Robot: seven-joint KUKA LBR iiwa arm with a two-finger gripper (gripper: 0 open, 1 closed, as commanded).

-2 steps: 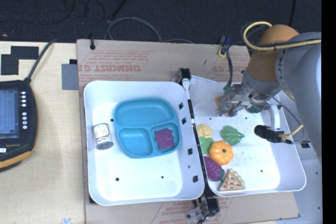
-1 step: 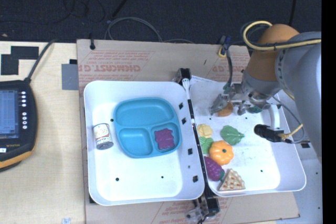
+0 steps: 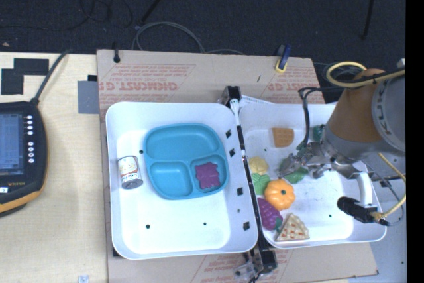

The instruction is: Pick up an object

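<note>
My gripper point(image 3: 292, 164) reaches in from the right and hangs low over the left half of the right bin point(image 3: 331, 225). Directly beneath it lies a green toy point(image 3: 295, 176), partly hidden by it. An orange pumpkin point(image 3: 279, 195) sits just below the gripper, and a yellow piece point(image 3: 257, 165) with a green leafy piece point(image 3: 260, 181) lies to its left. Purple grapes point(image 3: 267, 213) and a pizza slice point(image 3: 292, 228) rest near the bin's front. A tan cracker point(image 3: 283, 136) lies toward the back.
The left bin point(image 3: 172, 235) holds a blue divided plate point(image 3: 182, 159) with a purple item point(image 3: 209, 175) in its right compartment, and a small can point(image 3: 129, 172) beside it. A tablet pendant point(image 3: 16, 156) sits far left. Cables trail around the arm's wrist point(image 3: 361, 209).
</note>
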